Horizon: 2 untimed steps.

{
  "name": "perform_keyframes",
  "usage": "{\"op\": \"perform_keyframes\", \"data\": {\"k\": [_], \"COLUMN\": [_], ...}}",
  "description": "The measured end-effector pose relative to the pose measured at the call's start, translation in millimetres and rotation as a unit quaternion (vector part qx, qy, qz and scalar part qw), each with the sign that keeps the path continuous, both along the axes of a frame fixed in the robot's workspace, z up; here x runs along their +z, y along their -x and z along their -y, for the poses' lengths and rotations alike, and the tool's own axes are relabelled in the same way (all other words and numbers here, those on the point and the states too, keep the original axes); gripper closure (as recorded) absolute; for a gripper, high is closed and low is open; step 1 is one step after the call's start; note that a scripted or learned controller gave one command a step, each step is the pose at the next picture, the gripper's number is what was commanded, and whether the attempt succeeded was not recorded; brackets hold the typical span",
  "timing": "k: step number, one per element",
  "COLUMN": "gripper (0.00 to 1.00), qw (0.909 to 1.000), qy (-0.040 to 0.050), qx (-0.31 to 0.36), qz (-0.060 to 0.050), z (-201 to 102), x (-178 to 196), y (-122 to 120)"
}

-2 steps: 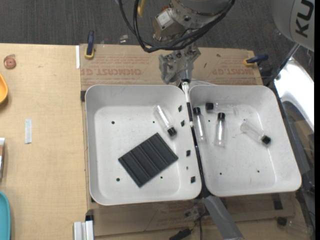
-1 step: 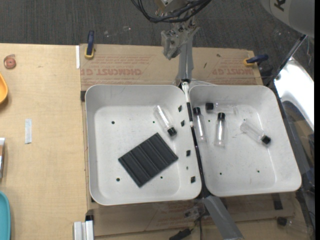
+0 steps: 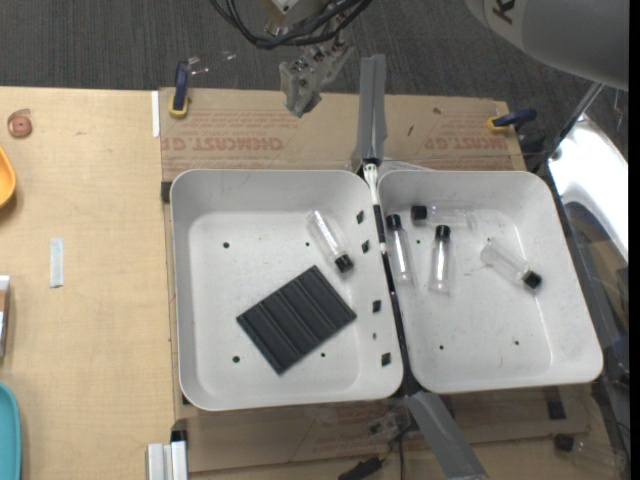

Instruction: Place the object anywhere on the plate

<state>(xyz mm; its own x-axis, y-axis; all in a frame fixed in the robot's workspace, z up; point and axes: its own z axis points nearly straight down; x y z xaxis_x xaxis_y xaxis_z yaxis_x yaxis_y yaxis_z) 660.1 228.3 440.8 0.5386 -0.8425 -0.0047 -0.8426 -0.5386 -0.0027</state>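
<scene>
Dark ribbed plate sits bare in left bin. One vial beside it, others in right bin. Gripper hovers above the far edge, carrying nothing visible; placement not started.

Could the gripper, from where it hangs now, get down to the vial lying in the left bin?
Probably yes. The gripper hangs above the bench beyond the left bin, and the vial lies in the open on the bin floor, apart from the dark ridged plate. Nothing covers it, so a descent from above looks free.
</scene>
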Motion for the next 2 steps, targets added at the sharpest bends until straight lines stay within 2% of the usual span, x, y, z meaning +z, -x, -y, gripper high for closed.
{"op": "perform_keyframes", "data": {"k": [1,2], "gripper": [1.0,1.0], "qw": [0.9951,0.9793], "qy": [0.0002,0.0003], "qx": [0.099,0.202], "qz": [-0.001,0.0], "z": [0,47], "x": [-12,0], "y": [0,0]}}
